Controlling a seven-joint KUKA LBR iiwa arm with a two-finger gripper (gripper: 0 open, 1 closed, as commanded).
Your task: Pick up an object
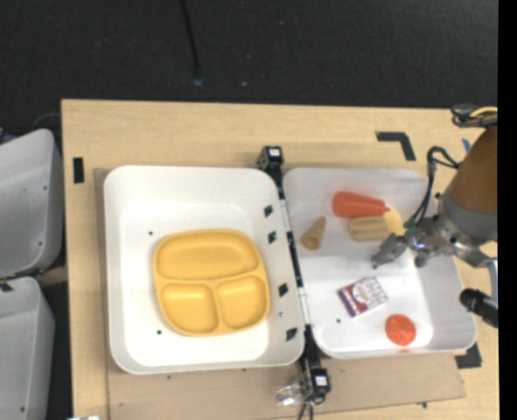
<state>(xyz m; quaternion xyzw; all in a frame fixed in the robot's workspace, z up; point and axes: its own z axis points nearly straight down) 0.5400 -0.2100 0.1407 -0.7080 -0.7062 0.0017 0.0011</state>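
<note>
Gripper (396, 250) hanging over the right bin (433, 335).
We are seeing its fingers spread apart, pinching nothing; the arm (475, 182) is getting cut off.

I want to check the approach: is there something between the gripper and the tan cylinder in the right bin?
Nothing visible stands between them. The gripper sits just below the tan cylinder in the right white bin, near its yellow end.
</note>
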